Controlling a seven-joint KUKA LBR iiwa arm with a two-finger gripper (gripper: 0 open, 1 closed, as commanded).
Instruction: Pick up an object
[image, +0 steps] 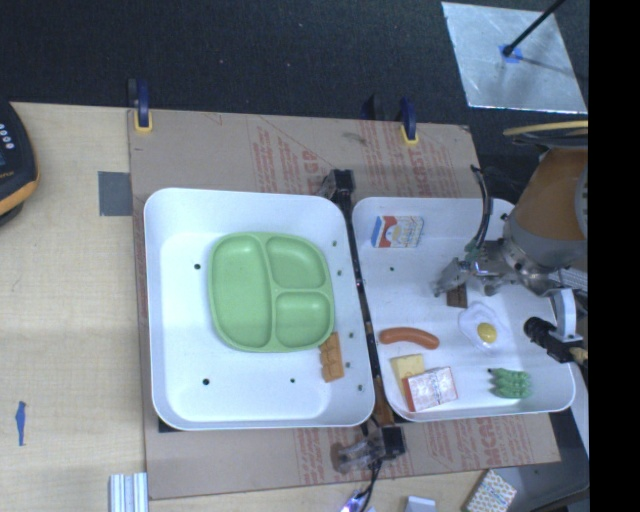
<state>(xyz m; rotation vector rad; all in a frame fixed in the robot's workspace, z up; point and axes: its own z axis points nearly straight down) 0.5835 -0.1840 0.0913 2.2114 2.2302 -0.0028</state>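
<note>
Sausage lies with its long axis left-right in the right bin; tool state unclear.

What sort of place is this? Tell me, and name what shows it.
Probably a robotics lab bench for grasping trials: two shallow white bins on clamped cardboard, toy food such as a plastic sausage and fried egg, and a grey robot arm reaching in.

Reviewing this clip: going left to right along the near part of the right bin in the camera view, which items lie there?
Yellow cheese slice → red-and-white packet → green toy vegetable.
</note>
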